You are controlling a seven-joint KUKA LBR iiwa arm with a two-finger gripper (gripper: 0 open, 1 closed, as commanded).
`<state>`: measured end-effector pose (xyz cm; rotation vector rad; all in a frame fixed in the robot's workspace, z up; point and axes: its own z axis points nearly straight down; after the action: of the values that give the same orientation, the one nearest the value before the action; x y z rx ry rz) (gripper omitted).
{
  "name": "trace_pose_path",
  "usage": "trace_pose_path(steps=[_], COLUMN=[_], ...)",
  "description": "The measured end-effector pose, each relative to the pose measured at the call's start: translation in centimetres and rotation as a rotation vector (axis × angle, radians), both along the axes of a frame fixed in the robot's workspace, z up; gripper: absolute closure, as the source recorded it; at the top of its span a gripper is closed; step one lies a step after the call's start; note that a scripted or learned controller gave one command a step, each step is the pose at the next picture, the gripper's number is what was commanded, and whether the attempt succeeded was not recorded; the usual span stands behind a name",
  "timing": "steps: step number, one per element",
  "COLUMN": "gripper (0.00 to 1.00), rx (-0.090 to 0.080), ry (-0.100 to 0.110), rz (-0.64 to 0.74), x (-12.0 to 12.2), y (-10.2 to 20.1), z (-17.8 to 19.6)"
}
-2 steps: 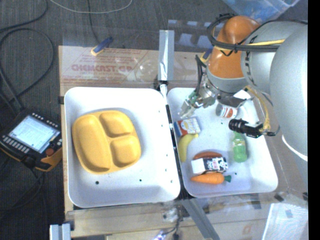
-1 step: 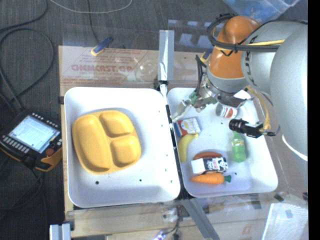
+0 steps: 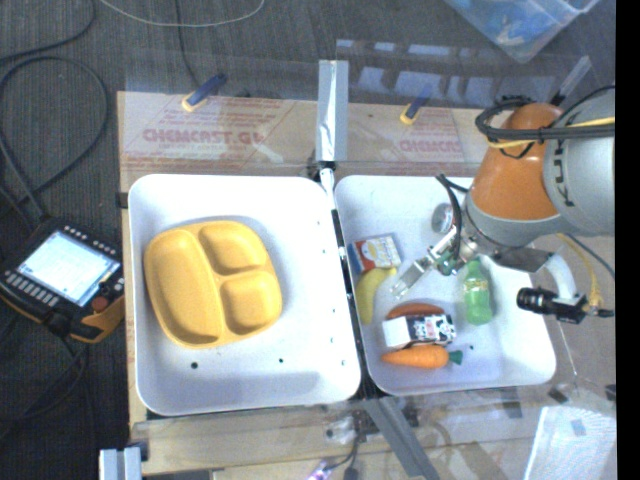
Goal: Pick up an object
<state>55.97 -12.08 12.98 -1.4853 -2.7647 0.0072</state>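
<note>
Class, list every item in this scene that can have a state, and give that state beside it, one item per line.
Yellow tray: right way up in the left bin, compartments bare.
Carrot: lying flat in the right bin.
Green bottle: lying on its side.
Banana: lying flat by the divider.
Small carton: lying flat.
Black-and-white carton: on its side above the carrot.
Gripper: low over the right bin, holding nothing visible.

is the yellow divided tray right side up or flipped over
Right side up: the yellow tray in the left bin shows three recessed compartments facing up, with nothing in them.
</note>
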Motion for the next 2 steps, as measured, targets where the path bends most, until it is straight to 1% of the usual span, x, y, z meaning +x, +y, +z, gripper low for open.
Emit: trace_pose_path(steps=[1, 2], gripper=[0.0, 1.0], rx=[-0.005, -0.002], ry=[-0.017, -0.02], rz=[-0.008, -0.01], x=[0.08, 0.27], y=[1.34, 1.46], z=[-4.0, -3.24])
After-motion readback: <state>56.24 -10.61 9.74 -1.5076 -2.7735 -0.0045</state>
